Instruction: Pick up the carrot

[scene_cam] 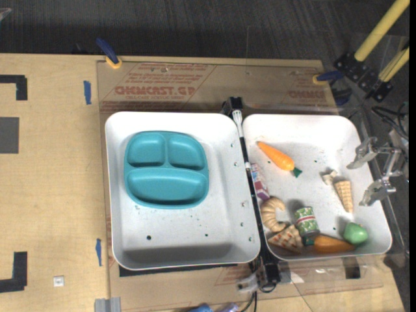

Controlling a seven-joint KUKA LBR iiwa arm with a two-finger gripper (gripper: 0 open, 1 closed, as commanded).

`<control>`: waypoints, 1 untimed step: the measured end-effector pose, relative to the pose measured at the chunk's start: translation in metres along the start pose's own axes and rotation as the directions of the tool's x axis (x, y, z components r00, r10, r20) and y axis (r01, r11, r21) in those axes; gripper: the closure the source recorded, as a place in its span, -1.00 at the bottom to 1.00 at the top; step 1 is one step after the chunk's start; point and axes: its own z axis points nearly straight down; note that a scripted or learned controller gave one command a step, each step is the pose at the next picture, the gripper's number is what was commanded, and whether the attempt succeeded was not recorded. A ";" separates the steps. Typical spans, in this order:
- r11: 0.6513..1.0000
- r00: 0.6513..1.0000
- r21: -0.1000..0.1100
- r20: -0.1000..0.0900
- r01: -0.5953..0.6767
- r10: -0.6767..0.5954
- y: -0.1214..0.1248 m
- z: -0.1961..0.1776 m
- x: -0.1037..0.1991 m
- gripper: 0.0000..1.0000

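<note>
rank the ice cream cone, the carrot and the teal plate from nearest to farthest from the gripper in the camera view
Measured from the gripper at the right bin's right edge:
1. ice cream cone, just to its left in the right bin
2. carrot, upper left of the right bin
3. teal plate, in the left bin

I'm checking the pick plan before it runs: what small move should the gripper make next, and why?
Probably travel left over the right bin toward the carrot. The gripper sits at that bin's right edge, well apart from the carrot, which lies alone near the bin's upper left, clear of the toys clustered along the bottom.
</note>
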 end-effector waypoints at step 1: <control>0.991 0.991 0.000 -0.001 -0.137 0.137 0.028 0.108 0.037 -1.00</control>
